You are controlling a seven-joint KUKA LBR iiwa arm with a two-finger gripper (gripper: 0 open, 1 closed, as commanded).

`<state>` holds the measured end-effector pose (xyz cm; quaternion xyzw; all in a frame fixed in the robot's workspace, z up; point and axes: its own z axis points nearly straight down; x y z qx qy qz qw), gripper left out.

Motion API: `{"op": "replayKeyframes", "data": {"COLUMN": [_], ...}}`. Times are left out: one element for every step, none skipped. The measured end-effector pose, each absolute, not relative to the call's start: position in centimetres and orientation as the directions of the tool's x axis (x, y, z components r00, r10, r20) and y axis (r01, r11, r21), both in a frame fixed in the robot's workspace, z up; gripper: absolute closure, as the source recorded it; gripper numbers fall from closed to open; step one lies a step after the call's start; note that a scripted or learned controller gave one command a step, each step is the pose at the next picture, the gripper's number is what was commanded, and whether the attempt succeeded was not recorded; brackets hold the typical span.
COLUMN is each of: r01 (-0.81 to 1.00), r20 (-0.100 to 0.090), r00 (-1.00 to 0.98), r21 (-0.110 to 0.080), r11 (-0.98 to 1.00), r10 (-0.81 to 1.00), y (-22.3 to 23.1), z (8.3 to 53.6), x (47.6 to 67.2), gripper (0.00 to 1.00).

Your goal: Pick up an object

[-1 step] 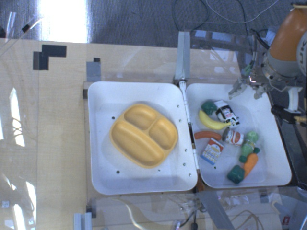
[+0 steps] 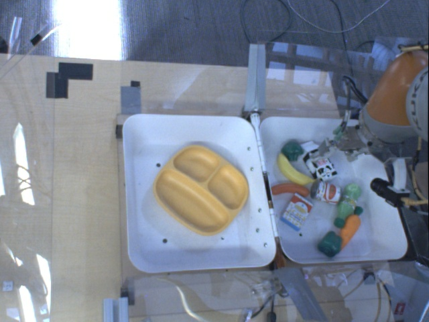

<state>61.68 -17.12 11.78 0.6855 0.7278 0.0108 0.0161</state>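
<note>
Hovering over the right bin (image 2: 395,243) of toys, the jaws' state is unclear.

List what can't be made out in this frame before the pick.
- End effector: small and cluttered in the camera view; finger state unreadable.
- Grey arm with orange band: cut off by the right edge.
- Small orange-and-blue carton: print too small to read.
- Black-and-white patterned toy: partly covered by the end effector, shape unclear.
- Small white can: label blurred.
</note>
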Motion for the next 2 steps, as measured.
{"op": "replayKeyframes", "data": {"r01": [0.991,0.991], "r20": [-0.003,-0.004], "r00": [-0.131,-0.130], "r21": [0.011,0.015], "r11": [0.131,0.130], "r10": [0.991,0.991], "y": [-16.1,-16.2], "z": [8.9,10.1], "x": [58.5,58.7], "gripper": [0.00,1.00]}}
